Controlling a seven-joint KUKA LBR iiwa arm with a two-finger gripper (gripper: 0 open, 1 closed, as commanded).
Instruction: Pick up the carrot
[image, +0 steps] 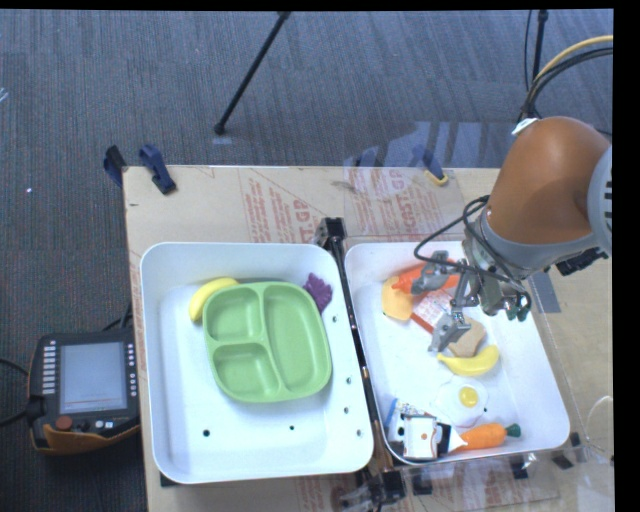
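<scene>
The carrot (483, 436) lies in the right bin (548, 385), in its near corner, just beside a small milk carton (424, 437) and just below a fried egg (464, 399). The gripper (453, 325) hangs well up the bin from the carrot, over a clutter of toys, with nothing visibly between its fingers; its jaws seem to stand somewhat apart, though the dark linkage makes this hard to judge.

To do the step well, the arm would have to travel down the bin toward the carrot, turn so the fingers straddle its narrow width rather than its length, and descend clear of the egg and the carton. The bin wall close by leaves little room on that side.

By count, relative to the carrot: one carrot, one egg, one carton, one banana (472, 362) further up, and several orange and tan pieces under the gripper that cannot be told apart. The left bin (170, 400) holds one green tray (268, 340), a second banana (207, 293) and one purple item (319, 290).
</scene>
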